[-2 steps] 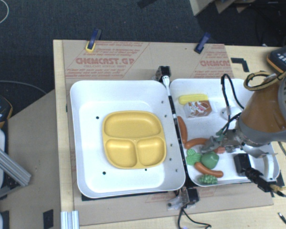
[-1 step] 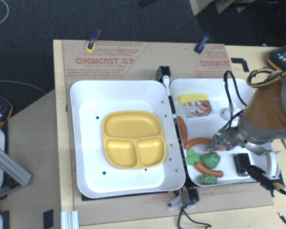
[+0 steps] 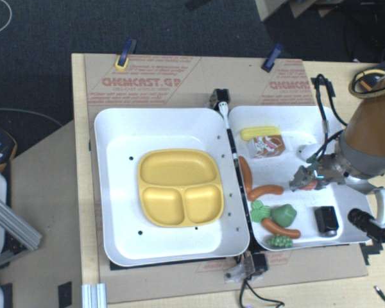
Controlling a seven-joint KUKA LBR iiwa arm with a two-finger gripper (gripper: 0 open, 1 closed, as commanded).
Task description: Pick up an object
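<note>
Grey jaws point(image 3: 306, 180): state unclear | beside sausage point(image 3: 266, 190) | green pepper point(image 3: 283, 214), black block point(image 3: 326, 220) near

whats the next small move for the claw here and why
Probably lower the claw a little toward the sausage just to its left. It sits low in the right bin with nothing visibly between its tips, and that sausage looks like the closest item.

The counter point(image 3: 179, 76) is covered with brown printed board. Two shallow white bins lie directly on it, touching side by side: the left bin point(image 3: 115, 172) and the right bin point(image 3: 289, 117).
</note>
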